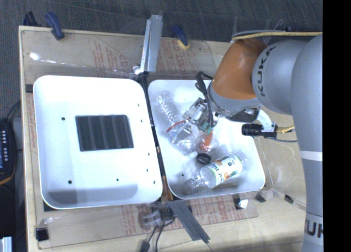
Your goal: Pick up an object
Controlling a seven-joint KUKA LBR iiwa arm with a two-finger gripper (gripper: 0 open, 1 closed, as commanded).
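Two shallow white bins stand side by side on the surface (82,53). The left bin (55,102) carries one dark ribbed rectangular panel (104,132) on its floor and no loose object.

The right bin (255,177) holds the candidates for picking. As far as can be counted, there are three: a clear plastic bottle (170,116) lying along the left part of the bin, a small bottle with reddish contents and a dark cap (205,145) at the centre, and a clear bottle with a white, green and orange label (222,171) lying at the near side. The clear plastic overlaps itself, so the count is a judgement, not a certainty.

The arm (285,75) reaches in from the right. Its gripper (202,118) hangs low over the middle of the right bin, just above or touching the reddish bottle and beside the clear one. Whether the jaws are open, closed or gripping anything cannot be told.

Stage of task, as judged: the approach appears complete. All three objects lie in the bin, so a secure grip and the lift are left.
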